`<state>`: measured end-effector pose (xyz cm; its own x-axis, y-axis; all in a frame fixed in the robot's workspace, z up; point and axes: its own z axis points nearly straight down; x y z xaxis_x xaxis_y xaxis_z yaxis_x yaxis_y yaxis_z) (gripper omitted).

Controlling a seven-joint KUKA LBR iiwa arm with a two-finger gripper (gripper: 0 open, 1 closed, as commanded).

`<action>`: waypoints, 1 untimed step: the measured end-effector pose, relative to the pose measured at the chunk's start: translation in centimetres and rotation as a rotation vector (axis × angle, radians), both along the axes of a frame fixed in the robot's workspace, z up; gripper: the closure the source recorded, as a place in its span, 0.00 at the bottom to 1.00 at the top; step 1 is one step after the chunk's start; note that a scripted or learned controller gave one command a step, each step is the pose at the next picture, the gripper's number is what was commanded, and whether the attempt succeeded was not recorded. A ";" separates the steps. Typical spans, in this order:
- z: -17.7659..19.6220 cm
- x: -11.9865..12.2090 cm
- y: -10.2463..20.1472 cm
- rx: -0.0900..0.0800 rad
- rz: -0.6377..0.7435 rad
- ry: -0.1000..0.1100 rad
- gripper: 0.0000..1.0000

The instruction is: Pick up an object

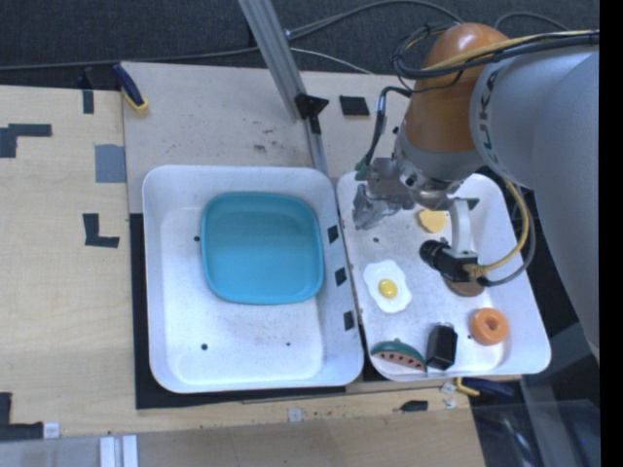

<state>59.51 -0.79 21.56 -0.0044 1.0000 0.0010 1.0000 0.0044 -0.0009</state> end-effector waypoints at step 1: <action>0.6 -1.1 4.1 0.000 0.000 -0.001 1.00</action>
<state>58.42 3.36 22.15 -0.0039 1.0000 0.0010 1.0000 0.0039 -0.0003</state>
